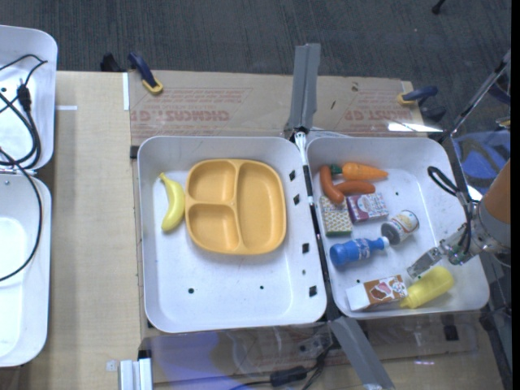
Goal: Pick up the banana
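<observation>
The banana (171, 203) lay in the left bin (162, 299) beside a yellow 3-compartment plate (236, 205); the gripper (424, 262) hovered over the right bin (431, 173).

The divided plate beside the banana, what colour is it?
Yellow-orange plate, clearest in the camera view.

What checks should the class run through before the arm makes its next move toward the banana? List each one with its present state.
1. Banana in plain sight, nothing lying on it: ok.
2. Banana has free space around it: not ok on one side, since it lies close beside the yellow divided plate, near the left bin's left wall.
3. Gripper positioned over the banana: not ok; it is in the right bin, just above the yellow mustard bottle.
4. Gripper fingers ready: cannot tell.
5. Path across the divider free of tall things: cannot tell from this slant.
</observation>
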Controlling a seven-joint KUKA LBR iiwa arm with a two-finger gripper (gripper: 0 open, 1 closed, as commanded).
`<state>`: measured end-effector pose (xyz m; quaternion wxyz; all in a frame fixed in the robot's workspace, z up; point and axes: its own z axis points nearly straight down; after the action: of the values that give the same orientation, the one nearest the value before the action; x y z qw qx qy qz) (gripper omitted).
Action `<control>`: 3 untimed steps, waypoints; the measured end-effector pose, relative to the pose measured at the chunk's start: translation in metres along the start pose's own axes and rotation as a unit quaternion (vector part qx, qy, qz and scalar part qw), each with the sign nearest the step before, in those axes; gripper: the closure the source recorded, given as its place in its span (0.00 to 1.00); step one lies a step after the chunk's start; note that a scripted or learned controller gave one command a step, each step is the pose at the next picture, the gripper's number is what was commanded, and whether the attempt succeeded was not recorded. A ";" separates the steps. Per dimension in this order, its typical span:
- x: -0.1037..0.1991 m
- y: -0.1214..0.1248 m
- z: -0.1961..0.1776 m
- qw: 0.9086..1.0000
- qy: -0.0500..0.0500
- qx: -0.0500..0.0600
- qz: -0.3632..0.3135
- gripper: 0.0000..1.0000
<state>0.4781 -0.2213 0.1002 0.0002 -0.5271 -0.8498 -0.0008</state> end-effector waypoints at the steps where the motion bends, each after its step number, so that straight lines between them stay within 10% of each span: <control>1: 0.000 0.000 0.000 1.000 0.000 0.000 0.000 0.00; 3: 0.000 0.000 0.000 1.000 0.000 0.000 0.000 0.00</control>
<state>0.4781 -0.2213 0.1002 0.0002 -0.5271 -0.8498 -0.0008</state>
